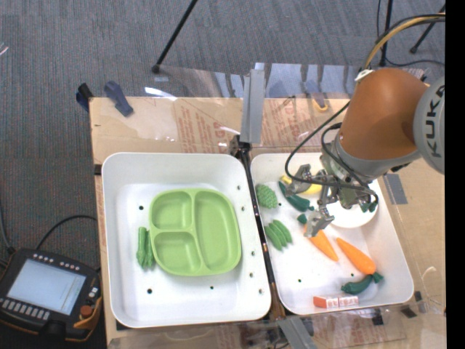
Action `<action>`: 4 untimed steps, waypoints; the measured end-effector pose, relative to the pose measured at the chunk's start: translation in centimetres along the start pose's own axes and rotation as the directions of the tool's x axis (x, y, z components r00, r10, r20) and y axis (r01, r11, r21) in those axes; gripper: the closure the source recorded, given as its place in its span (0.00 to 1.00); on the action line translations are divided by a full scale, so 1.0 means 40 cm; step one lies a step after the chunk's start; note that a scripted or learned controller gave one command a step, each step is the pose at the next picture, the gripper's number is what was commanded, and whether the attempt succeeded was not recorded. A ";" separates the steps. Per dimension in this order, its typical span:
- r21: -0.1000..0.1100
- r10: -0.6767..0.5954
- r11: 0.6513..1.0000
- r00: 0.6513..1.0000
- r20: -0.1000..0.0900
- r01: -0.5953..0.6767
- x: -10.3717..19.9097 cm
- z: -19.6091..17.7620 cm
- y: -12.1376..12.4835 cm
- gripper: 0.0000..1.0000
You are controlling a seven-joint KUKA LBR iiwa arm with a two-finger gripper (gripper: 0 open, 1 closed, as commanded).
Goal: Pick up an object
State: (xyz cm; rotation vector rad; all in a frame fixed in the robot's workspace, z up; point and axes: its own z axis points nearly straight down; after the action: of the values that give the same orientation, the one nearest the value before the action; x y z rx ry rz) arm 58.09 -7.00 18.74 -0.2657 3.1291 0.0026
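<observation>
The table (174, 126) carries two white bins. The left bin (123, 195) holds a green divided plate (195, 231) with a green pod (144, 247) at its nine o'clock. The right bin (396, 267) holds the likely targets: two carrots, green pods, a small white plate (357, 215), a yellow piece and a red-and-white packet (336, 302). The arm (381, 118) hangs over this bin from the two o'clock side. Its hand (318, 222) sits just above the upper end of the nearer carrot (324, 245), which runs from ten o'clock to four o'clock, away from the hand towards five o'clock. Whether the hand is released or clenched I cannot tell; nothing visibly sits in it. The second carrot (356, 256) lies just beside, parallel.
</observation>
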 end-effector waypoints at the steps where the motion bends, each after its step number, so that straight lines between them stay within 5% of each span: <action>1: -0.003 -0.075 0.997 0.997 -0.008 0.075 0.195 0.257 -0.055 0.00; 2: -0.001 -0.182 0.983 0.983 0.000 0.182 0.065 0.250 -0.022 0.00; 3: -0.001 -0.185 0.983 0.983 0.001 0.185 0.062 0.226 -0.018 1.00; 4: 0.006 -0.306 0.952 0.952 0.011 0.306 -0.035 -0.076 0.088 1.00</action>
State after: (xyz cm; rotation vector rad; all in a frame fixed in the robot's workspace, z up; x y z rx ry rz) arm 58.86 -3.29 21.77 -0.7442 3.0379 -0.0020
